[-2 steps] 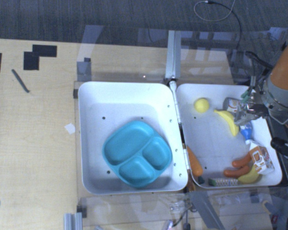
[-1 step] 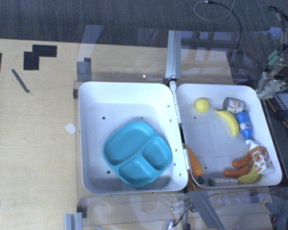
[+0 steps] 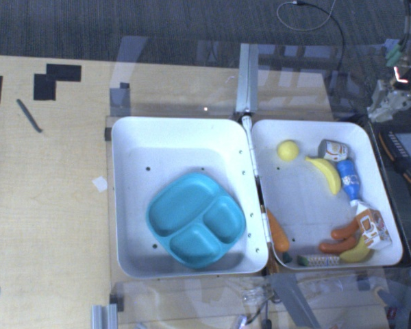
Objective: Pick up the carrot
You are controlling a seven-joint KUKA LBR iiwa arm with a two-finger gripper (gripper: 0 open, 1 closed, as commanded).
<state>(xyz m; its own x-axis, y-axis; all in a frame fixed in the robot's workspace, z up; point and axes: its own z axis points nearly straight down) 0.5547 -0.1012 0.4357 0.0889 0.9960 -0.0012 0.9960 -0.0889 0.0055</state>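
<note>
The carrot (image 3: 279,234) is a short orange tapered piece. It lies in the right bin (image 3: 308,197), against the left wall near the front corner, pointing toward the front. What looks like the gripper (image 3: 392,101) hangs at the top right, outside the right bin's far right corner and far from the carrot. It is small and blurred there.
The right bin also holds a yellow ball (image 3: 287,149), a banana (image 3: 327,173), a blue bottle (image 3: 349,179), a can (image 3: 332,149), two orange-red sausages (image 3: 342,233), a small box (image 3: 370,226) and a second banana (image 3: 356,253). A blue divided plate (image 3: 196,218) lies in the left bin (image 3: 130,184).
</note>
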